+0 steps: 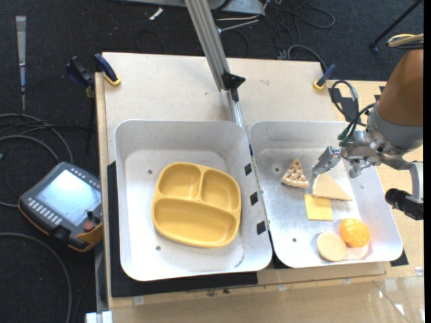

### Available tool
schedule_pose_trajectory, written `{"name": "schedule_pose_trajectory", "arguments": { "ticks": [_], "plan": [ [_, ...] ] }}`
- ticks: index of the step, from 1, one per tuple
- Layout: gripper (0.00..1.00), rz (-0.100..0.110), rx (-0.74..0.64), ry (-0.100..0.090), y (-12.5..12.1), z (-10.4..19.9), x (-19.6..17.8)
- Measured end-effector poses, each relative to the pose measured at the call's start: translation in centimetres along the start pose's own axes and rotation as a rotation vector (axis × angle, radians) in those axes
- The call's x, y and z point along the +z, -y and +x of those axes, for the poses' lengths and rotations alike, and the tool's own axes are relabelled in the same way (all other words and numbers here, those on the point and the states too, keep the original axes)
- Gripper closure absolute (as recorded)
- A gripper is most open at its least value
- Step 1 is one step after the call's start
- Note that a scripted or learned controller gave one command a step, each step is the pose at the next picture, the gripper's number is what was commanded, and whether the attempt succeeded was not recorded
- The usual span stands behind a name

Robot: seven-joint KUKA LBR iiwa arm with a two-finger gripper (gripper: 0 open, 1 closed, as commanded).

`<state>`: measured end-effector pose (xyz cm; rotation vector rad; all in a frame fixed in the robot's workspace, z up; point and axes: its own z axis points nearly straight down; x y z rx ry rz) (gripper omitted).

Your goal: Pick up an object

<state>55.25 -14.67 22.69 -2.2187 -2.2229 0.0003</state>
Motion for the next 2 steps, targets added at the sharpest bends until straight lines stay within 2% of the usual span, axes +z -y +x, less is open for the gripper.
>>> {"name": "schedule_pose_trajectory", "arguments": {
  "ticks": [1,2],
  "plan": [
    [0.0,-0.001,0.001,0.0,0.0,0.0,0.0],
    [0.0,0.004,0.002,0.0,-0.7,-0.3,4.7]
  ]
}}
